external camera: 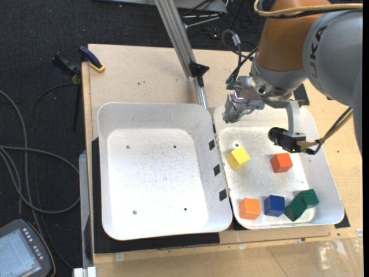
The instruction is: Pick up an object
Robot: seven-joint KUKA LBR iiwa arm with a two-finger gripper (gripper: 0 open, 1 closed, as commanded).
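The right bin (pixel 323 172) holds several small blocks. A yellow block (pixel 238 157) lies near its left side, and an orange-red block (pixel 281 163) lies to the right of it. Along the bin's front edge sit an orange block (pixel 249 208), a blue block (pixel 275 205) and two green blocks (pixel 302 203) touching each other. My gripper (pixel 233 114) hangs over the bin's back left corner, above and behind the yellow block, with nothing visibly between its fingers.
The left bin (pixel 115 126) sits beside the right one, sharing a middle rim. A slanted metal pole (pixel 176 30) rises behind the bins. A blue and yellow clamp (pixel 78 62) grips the bench's back left corner. Cables lie on the floor at left.
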